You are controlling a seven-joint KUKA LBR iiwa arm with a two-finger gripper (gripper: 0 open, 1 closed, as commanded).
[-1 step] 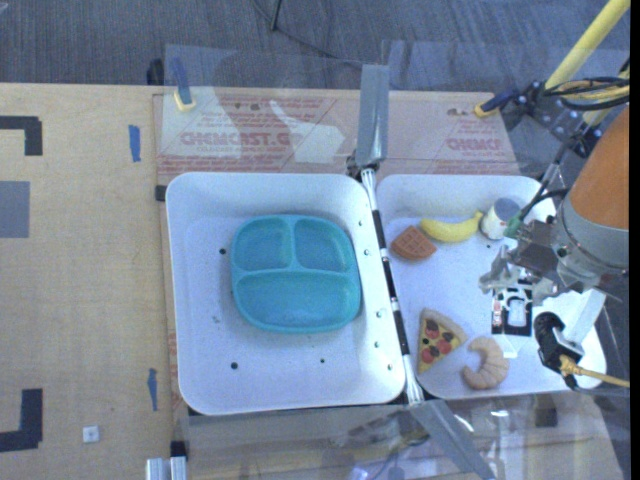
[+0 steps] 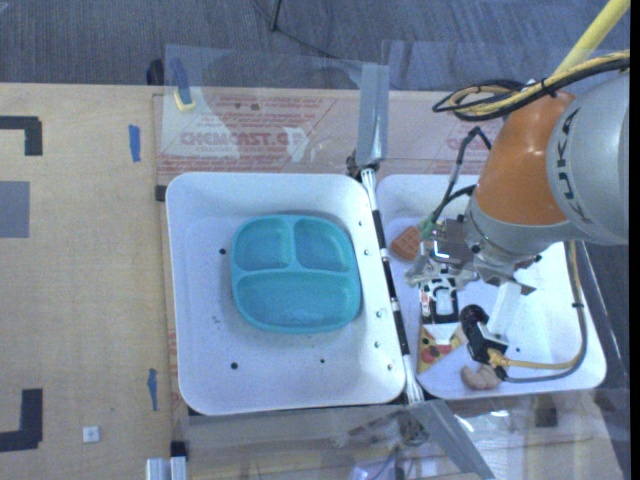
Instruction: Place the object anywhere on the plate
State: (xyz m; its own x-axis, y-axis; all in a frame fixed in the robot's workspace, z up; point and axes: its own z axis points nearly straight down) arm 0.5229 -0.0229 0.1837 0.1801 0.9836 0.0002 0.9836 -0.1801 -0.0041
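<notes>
White printed piece (image 2: 437, 297): taken to be the task's object, since it lies in the right bin (image 2: 556, 320) just under the gripper (image 2: 442, 271). Red and black marks are seen on it, but its kind cannot be made out.
Handling: it is judged light and small, probably a stiff toy or plastic part that could slide on the smooth bin floor. It is best taken across its narrow width, near the middle.
Claw: it hangs low over the piece. Whether it is apart, together or clamped cannot be told, and no hold can be confirmed.
Neighbours: a yellow piece with red spots (image 2: 431, 347) lies just beside the object on the near side, a brown-orange piece (image 2: 405, 241) lies by the bin's left wall, and a beige lump (image 2: 480, 376) sits near the front edge. A crowded grasp is expected.
Plate (image 2: 296, 273): teal with three compartments, it is set flat in the left bin (image 2: 200, 353). Nothing is seen on it, and any compartment is allowed.
Surface: both bins are white and shallow, with raised rims touching along the middle. The rims must be cleared on the carry.
Room: bare bin floor is left around the plate, so a wide margin is available for the drop.
</notes>
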